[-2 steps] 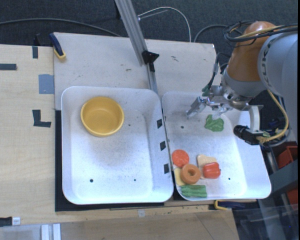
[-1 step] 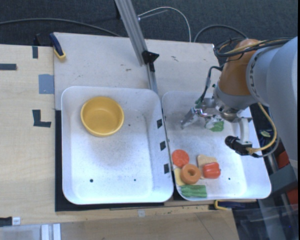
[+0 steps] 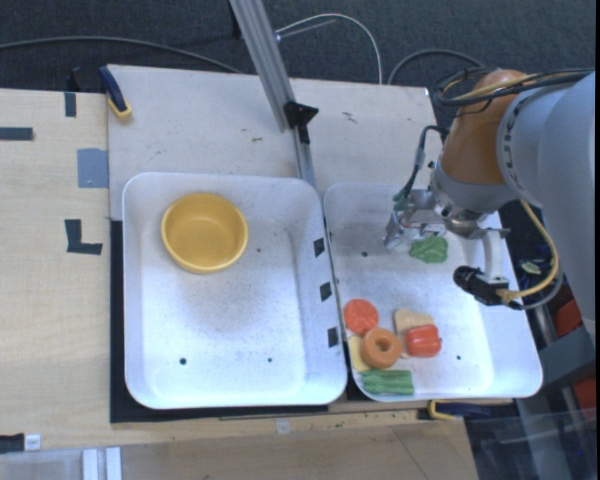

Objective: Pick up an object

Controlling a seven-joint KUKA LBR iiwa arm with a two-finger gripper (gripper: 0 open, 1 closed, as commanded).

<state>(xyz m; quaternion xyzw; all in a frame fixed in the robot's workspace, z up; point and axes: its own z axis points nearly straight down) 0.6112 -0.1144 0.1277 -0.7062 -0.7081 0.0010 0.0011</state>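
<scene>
The arm [image 3: 520,138] enters from 3 o'clock and reaches over the right bin [image 3: 500,368]. The gripper [image 3: 412,230] sits low in that bin's upper part, toward 12 o'clock of its floor. How far the claw stands open cannot be told from this view, nor whether it has hold of anything. A green piece [image 3: 429,250] lies just beside the gripper, at its 4 o'clock; contact between them cannot be confirmed.

A cluster of toy foods lies near the bin's 7 o'clock corner: a red tomato [image 3: 360,316], an orange ring [image 3: 382,347], a red pepper [image 3: 423,341], a tan piece [image 3: 412,320] and a green bar [image 3: 388,381]. The ring touches the tomato's lower edge.

The left bin [image 3: 230,358] holds a yellow bowl [image 3: 204,231], upright, toward its 11 o'clock corner, well apart from the arm.
</scene>
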